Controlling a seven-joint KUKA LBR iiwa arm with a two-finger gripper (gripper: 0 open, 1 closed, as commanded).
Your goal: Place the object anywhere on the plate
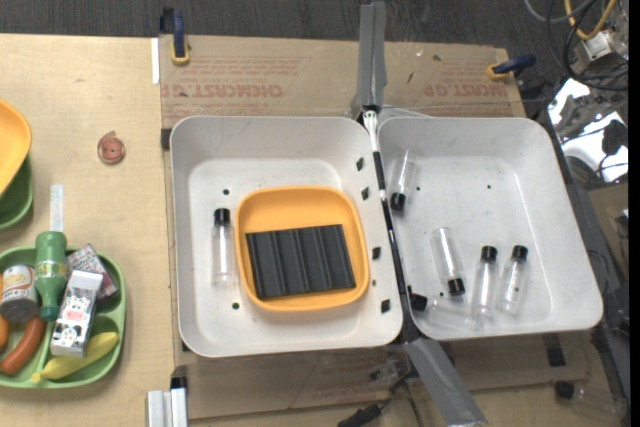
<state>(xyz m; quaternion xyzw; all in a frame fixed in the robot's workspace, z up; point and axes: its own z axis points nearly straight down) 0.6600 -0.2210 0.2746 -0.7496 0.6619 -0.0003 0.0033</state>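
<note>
Two bins side by side on bench, left bin (190,215) and right bin (560,215), touching along centre divider.

In left bin: plate (300,205) near centre, ridged insert (300,260) lying on it. One vial (221,245) lying just left of plate, cap toward rear, apart from plate rim.

In right bin: one vial (401,180) near left wall toward rear. Three vials toward front: one (447,262) left, tilted; two (484,277) (514,277) just beside each other to its right.

Left of bins, on bench: tray (100,355) at front left holding assorted items.
</note>
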